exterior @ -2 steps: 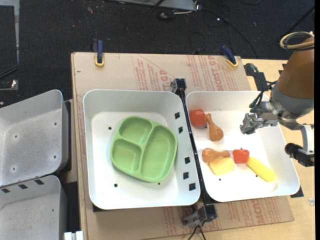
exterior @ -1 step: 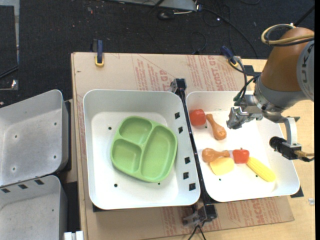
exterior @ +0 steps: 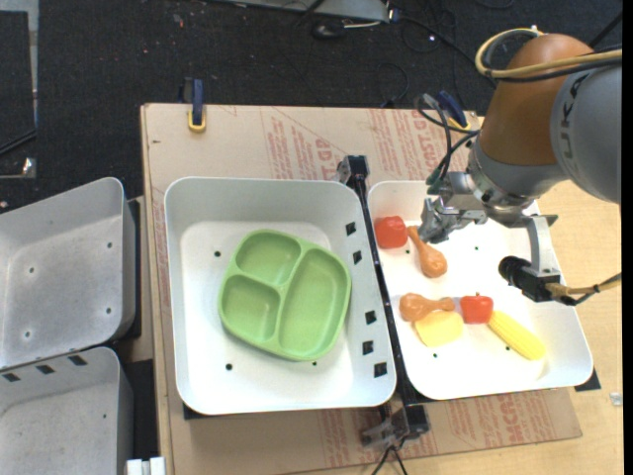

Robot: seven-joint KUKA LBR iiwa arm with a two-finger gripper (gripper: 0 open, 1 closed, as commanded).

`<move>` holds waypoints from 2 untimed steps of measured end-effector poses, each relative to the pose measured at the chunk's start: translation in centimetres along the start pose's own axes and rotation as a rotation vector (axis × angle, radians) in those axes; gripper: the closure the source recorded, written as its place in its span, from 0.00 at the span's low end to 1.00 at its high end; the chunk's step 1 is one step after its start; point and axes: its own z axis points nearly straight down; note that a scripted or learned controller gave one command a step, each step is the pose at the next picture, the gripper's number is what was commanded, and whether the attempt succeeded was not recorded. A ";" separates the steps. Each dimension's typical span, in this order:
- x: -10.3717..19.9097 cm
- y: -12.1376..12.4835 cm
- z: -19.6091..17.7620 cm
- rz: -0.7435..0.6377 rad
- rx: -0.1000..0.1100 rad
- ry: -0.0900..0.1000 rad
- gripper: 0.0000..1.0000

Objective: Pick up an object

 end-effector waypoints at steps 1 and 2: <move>6.0 0.9 -0.9 0.000 0.001 0.000 1.00; 11.8 1.5 -1.6 -0.001 0.001 0.001 1.00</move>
